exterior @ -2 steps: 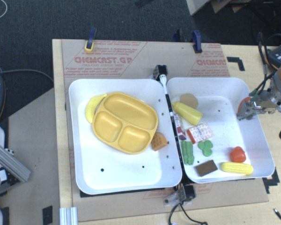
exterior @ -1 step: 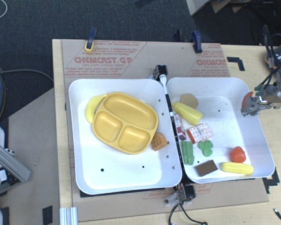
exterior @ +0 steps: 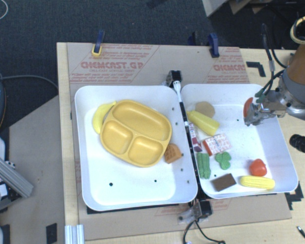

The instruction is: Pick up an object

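My gripper (exterior: 254, 114) hangs over the far right part of the right bin (exterior: 279, 141). A small red object (exterior: 248, 105) shows right at its left side; I cannot tell whether it is held. Lying in the right bin are a tan round piece (exterior: 205, 109), a yellow corn cob (exterior: 203, 122), a red and white packet (exterior: 217, 144), a green pickle (exterior: 203, 165), a green broccoli piece (exterior: 223, 159), a brown block (exterior: 224, 182), a red tomato (exterior: 258, 167) and a yellow cob (exterior: 257, 182).
The left bin (exterior: 91, 177) holds a yellow divided plate (exterior: 134, 132) resting on a yellow banana-like piece (exterior: 98, 117), with a brown pastry (exterior: 173, 153) at its right. A black-tipped rod (exterior: 183, 111) lies along the seam between the bins.
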You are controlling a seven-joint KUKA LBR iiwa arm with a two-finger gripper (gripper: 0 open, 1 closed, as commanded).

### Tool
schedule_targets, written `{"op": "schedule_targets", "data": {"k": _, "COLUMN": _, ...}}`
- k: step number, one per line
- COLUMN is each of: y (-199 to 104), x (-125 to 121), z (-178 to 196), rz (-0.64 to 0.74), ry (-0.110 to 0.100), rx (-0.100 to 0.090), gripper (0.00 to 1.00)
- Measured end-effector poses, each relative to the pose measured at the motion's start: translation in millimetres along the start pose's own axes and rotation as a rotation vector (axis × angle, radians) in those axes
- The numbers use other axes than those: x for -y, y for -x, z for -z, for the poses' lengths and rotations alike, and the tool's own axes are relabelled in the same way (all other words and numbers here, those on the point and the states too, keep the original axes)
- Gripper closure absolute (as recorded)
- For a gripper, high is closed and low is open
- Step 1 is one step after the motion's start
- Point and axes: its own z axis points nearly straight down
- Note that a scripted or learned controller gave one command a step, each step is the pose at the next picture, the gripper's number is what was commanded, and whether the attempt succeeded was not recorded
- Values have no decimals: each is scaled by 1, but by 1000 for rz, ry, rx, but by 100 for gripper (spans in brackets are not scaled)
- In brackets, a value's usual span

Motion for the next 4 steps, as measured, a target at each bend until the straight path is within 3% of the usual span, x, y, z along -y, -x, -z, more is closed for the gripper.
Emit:
{"op": "schedule_targets", "data": {"k": 1, "y": -53, "x": -5, "z": -13, "rz": -1, "ry": -2, "rx": 0, "gripper": 100}}
{"op": "schedule_targets", "data": {"k": 2, "y": -105, "x": 4, "z": -11, "rz": -1, "ry": -2, "rx": 0, "gripper": 100}}
{"op": "schedule_targets", "data": {"k": 3, "y": -161, "x": -6, "z": 0, "rz": 0, "ry": 3, "rx": 1, "gripper": 100}}
{"op": "schedule_targets", "data": {"k": 4, "y": -158, "x": -11, "z": -20, "rz": -7, "ry": -4, "rx": 3, "gripper": 100}}
